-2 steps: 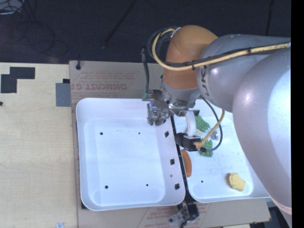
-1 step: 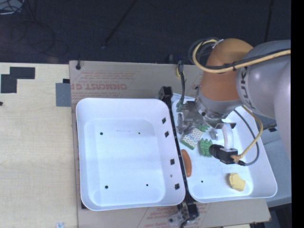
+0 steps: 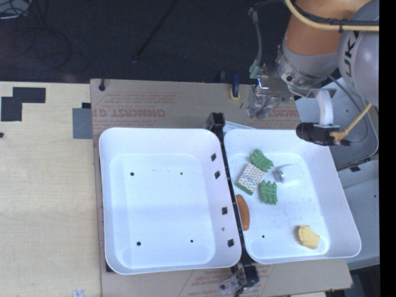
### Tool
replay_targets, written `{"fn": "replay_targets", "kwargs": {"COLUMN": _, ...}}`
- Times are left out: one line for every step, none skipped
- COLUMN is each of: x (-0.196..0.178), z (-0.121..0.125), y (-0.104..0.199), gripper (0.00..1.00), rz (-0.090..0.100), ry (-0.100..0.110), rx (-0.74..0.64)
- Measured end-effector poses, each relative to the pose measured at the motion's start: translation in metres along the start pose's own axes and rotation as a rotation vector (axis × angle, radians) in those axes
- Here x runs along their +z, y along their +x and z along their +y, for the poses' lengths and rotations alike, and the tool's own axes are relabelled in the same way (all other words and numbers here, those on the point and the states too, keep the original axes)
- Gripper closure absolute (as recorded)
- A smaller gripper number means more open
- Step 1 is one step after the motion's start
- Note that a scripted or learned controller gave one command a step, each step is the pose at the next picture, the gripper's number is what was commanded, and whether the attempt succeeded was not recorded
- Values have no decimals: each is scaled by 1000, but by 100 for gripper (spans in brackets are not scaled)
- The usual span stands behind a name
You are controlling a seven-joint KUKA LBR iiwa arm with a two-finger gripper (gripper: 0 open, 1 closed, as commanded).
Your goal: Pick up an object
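The right bin holds several small objects. Two green bumpy pieces flank a pale checkered block. A small grey item lies just right of them. An orange sausage-shaped piece rests by the bin's left wall, and a yellow chunk sits near the front right corner. My gripper hangs above the bench behind the right bin's back edge, apart from all the objects, and nothing shows in it.
The left bin sits beside the right one, joined by a black clamp strip. Both rest on a cardboard sheet. The arm's orange band and grey wrist loom over the back right corner.
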State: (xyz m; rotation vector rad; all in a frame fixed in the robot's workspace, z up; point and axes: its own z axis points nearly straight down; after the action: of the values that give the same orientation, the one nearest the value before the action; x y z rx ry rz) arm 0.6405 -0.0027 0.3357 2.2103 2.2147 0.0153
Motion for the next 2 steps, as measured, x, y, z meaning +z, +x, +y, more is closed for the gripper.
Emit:
{"fn": "replay_targets", "kwargs": {"x": 17, "z": -84, "y": -53, "gripper": 100, "rz": 1, "ry": 24, "rx": 8}}
{"fn": "replay_targets", "kwargs": {"x": -17, "z": -91, "y": 27, "gripper": 100, "rz": 4, "ry": 16, "rx": -6}}
